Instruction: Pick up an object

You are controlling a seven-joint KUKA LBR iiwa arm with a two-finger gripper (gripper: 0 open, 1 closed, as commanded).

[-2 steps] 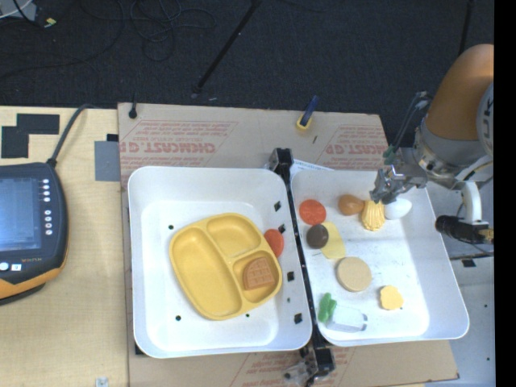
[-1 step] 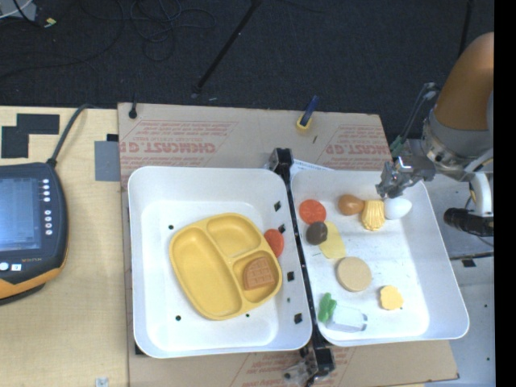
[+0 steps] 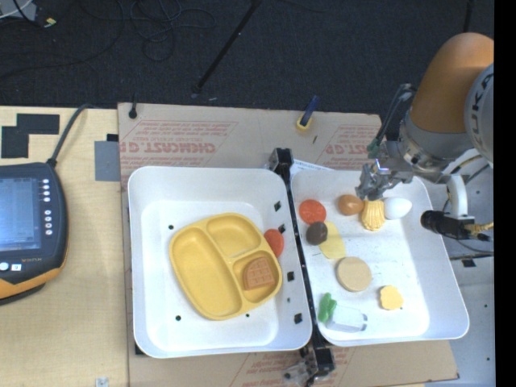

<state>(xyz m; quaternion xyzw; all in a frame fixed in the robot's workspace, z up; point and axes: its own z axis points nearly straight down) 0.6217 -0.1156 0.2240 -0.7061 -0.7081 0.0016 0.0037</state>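
Camera view: mirrored red lettering, apparently "CHEMCAST GP", is printed on the cardboard [image 3: 211,139] beyond the bins. The gripper [image 3: 376,185] is lowered at the far edge of the right bin [image 3: 448,297], just above a yellow ridged object [image 3: 373,214] lying between a brown egg [image 3: 349,205] and a white egg [image 3: 397,208]; its opening cannot be told. Bare floor is left along the bin's right side.

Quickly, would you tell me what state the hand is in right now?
Hand: state cannot be told; it sits low in the right bin, over the yellow corn-like toy.
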